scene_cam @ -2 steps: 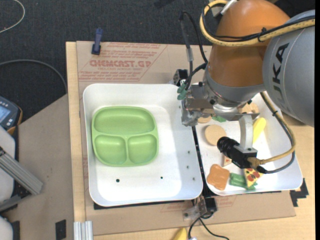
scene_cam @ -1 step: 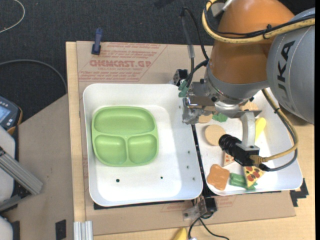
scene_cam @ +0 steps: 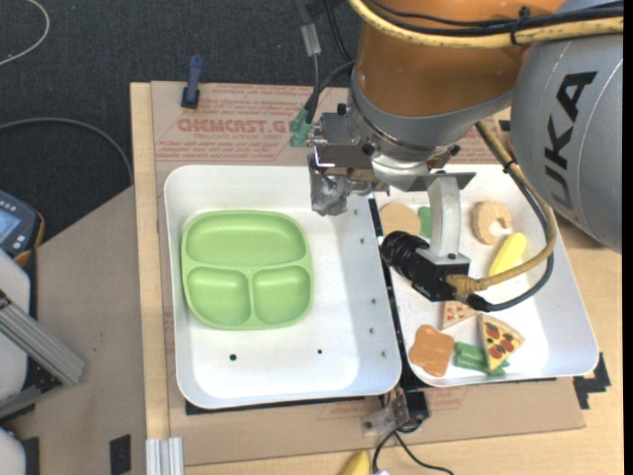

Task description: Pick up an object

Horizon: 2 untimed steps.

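Diagonally, yellow banana (scene_cam: 506, 255) lies in right bin (scene_cam: 572, 313); state of jaws unclear

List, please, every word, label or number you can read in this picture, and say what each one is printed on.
"CHEMCAST. G": large red print on the brown board under the bins; its end is hidden.
"KU": black letters on the grey arm, cut off by the picture's edge.
The smaller red lines on the board are too small to read.

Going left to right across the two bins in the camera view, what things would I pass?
Green divided plate → toast slice → pizza slice. The other toy foods in the right bin overlap these sideways, so I leave them out.
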Available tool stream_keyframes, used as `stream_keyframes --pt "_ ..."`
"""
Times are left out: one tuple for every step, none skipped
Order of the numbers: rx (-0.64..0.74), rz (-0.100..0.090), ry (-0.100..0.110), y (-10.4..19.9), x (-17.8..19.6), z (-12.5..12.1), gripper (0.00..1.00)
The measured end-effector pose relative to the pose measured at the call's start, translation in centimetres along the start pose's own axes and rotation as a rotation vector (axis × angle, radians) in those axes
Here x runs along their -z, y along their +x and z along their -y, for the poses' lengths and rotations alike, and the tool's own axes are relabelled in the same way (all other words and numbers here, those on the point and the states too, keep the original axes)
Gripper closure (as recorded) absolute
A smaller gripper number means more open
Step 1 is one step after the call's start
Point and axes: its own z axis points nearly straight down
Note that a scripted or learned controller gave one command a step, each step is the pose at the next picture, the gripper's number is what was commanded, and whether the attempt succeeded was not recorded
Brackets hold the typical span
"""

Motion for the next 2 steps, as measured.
stream_keyframes --pt "-0.004 0.004 0.007 -0.4 0.6 0.0 1.00" --pt "-0.003 0.004 0.005 -0.3 1.6 -0.1 1.00"
